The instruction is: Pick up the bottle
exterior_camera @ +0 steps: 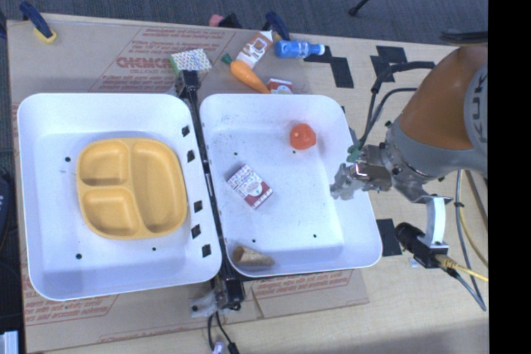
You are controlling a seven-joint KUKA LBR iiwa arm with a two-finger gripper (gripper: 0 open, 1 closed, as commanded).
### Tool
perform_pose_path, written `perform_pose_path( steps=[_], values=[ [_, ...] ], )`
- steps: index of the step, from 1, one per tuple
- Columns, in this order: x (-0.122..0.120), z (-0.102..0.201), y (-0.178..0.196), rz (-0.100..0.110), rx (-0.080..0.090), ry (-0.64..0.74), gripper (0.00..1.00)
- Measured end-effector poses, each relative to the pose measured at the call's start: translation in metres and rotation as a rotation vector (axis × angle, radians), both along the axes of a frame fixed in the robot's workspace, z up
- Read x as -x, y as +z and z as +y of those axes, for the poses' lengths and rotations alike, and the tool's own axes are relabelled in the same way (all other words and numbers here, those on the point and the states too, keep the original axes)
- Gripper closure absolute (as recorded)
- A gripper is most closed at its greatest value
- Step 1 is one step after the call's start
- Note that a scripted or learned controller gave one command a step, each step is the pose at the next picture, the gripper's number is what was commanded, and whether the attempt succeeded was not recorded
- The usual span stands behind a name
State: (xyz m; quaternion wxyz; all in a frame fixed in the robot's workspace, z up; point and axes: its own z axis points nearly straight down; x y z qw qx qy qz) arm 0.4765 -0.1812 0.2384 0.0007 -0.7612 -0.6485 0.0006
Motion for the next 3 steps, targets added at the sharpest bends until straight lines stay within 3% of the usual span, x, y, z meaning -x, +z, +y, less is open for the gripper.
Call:
perform_pose_path(
  steps=[1,3],
  values=[
    [0.001,0.002,-0.049,0.003,-0.003,0.308,1.0],
    [0.0,-0.027,-0.07,0.002,-0.004,0.503,1.0]
  ],
)
